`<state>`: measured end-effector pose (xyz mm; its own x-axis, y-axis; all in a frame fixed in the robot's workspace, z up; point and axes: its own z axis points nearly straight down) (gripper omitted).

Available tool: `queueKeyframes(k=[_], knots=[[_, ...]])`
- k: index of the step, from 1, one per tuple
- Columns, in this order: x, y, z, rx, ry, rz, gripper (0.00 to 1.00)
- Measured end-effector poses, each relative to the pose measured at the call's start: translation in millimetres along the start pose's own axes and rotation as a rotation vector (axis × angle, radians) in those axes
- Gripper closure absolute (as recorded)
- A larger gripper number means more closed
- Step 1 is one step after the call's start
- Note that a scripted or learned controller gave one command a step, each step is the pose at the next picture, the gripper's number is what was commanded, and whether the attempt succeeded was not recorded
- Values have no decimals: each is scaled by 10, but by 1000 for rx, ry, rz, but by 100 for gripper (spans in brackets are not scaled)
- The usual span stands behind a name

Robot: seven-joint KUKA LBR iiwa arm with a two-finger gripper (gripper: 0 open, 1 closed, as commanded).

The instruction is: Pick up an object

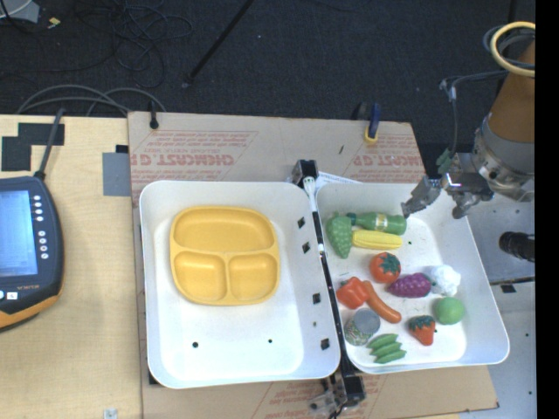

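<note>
The right bin [485, 321] holds several toy foods: a green cucumber [381, 223], a yellow corn cob [376, 240], a green leafy piece [339, 235], a tomato [384, 267], purple grapes [409, 285], a white piece [445, 278], a lime [449, 310], a strawberry [423, 329], a carrot [383, 304], a red pepper [350, 292], a grey lump [361, 326] and pea pods [386, 348]. My gripper [437, 204] hangs over the bin's far right corner, open, with nothing between its fingers. Its left fingertip is just right of the cucumber's end.
The left bin [166, 321] carries a yellow divided plate [225, 253]. A black clip divider [316, 269] runs between the bins. A teach pendant [22, 243] lies at the far left on the wooden bench. Cardboard [262, 151] lies under both bins.
</note>
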<state>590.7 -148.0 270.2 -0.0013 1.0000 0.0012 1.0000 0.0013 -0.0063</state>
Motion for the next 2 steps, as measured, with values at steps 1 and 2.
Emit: queueKeyframes(k=[1, 2], knots=[[-4, 1, -79, 5, 1, -1, 100], [483, -89, -1351, -14, -2, -4, 100]])
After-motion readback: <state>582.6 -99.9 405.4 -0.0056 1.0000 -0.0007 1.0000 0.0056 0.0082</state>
